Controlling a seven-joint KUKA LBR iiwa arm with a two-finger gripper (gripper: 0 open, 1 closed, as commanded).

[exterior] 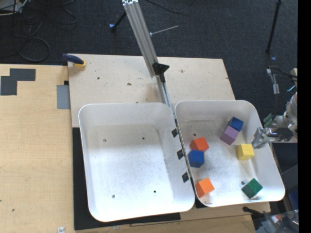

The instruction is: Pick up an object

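At the right rim of the right bin (262, 118), the tool (258, 139) is seen reaching in from the right, hanging just over the bin's edge; its state cannot be told from this view, and nothing is seen held in it. The yellow block (245, 151) is found just beside the tool, slightly below and inward of it, and is judged the likeliest thing to be picked. A purple block (229, 134) and a blue block (236, 124) lie a little further inward and above, touching or nearly touching each other. Well inward, toward the divider, an orange block (199, 144) is set against a darker blue block (196, 158), with a second orange block (204, 186) nearer the front and a green block (251, 188) near the front right corner. The left bin (92, 115) stands alongside on the desk (29, 144). The blocks are judged to be small, light and stiff, probably smooth-sided, so that a slip is possible if a corner is caught; the yellow block is best taken across two flat opposite faces, which are left free on all sides.
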